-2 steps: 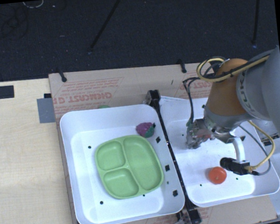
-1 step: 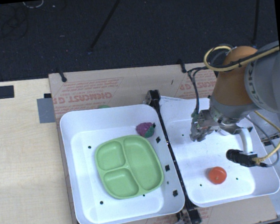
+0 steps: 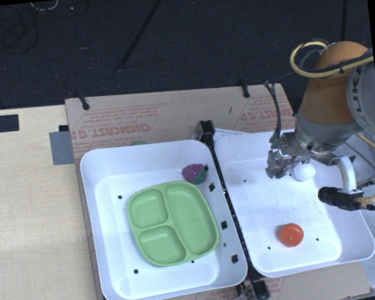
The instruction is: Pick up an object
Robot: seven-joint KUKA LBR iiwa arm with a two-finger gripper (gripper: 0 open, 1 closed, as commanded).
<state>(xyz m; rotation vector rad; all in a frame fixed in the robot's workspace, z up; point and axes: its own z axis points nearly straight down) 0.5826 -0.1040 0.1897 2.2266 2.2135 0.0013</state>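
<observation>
Your end effector point(image 3: 282, 163) hangs low over the right bin point(image 3: 266, 251), just beside a small white ball point(image 3: 304, 172); you cannot tell its state or whether it has hold of anything. The orange object point(image 3: 291, 234) lies apart near the bin's front, free to grasp. The green divided plate point(image 3: 173, 223) and purple piece point(image 3: 194, 173) sit in the left bin point(image 3: 115, 282).

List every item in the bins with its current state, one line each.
green divided plate: lying flat in left bin.
purple object: resting beside plate's far corner.
orange object: loose on right bin floor.
white object: by the gripper, grip unclear.
</observation>
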